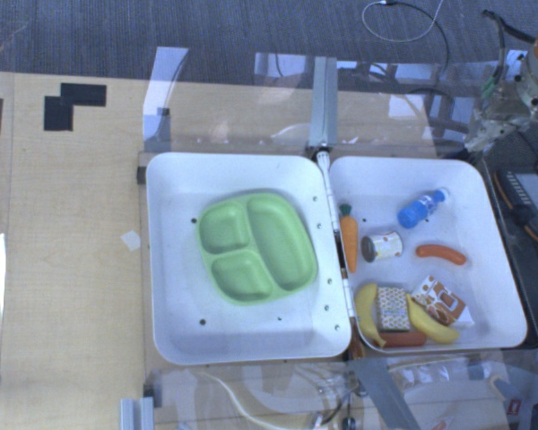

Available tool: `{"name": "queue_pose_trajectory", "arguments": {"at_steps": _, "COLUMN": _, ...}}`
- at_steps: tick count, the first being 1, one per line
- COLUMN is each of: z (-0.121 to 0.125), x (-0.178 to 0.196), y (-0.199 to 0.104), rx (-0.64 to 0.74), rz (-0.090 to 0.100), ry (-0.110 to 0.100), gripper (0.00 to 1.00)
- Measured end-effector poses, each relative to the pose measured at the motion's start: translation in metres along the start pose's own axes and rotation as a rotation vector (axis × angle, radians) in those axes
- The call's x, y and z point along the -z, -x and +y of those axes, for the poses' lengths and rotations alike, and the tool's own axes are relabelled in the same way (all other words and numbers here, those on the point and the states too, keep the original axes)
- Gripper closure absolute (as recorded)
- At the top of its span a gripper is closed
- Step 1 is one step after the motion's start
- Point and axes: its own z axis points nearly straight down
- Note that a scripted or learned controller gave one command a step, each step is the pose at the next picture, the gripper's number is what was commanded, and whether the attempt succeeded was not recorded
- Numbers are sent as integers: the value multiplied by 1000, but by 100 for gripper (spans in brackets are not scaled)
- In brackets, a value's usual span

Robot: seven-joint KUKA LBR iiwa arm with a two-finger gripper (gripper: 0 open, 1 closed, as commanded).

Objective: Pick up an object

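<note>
My end effector (493, 128) hangs at the upper right, beyond the far corner of the right bin (484, 182); whether it is open or closed I cannot tell. All the pickable things lie below it in that bin: a blue bottle (421, 208) nearest, then a small can (382, 246), a sausage (441, 254), a carrot (349, 237) along the left wall, and bananas (403, 316) with small packets at the near edge. The left bin (170, 330) carries a green divided tray (255, 247).

Green tray (255, 247) in left bin (175, 321)
</note>
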Motion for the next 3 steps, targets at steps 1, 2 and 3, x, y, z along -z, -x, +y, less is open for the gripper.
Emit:
{"name": "queue_pose_trajectory", "arguments": {"at_steps": 1, "z": -3, "x": 3, "y": 0, "rx": -117, "rz": 5, "ry": -16, "gripper": 100}}
{"name": "queue_pose_trajectory", "arguments": {"at_steps": 2, "z": -3, "x": 8, "y": 1, "rx": -194, "rz": 4, "ry": -17, "gripper": 100}}
{"name": "queue_pose_trajectory", "arguments": {"at_steps": 3, "z": -3, "x": -14, "y": -3, "rx": -289, "rz": 4, "ry": -18, "gripper": 100}}
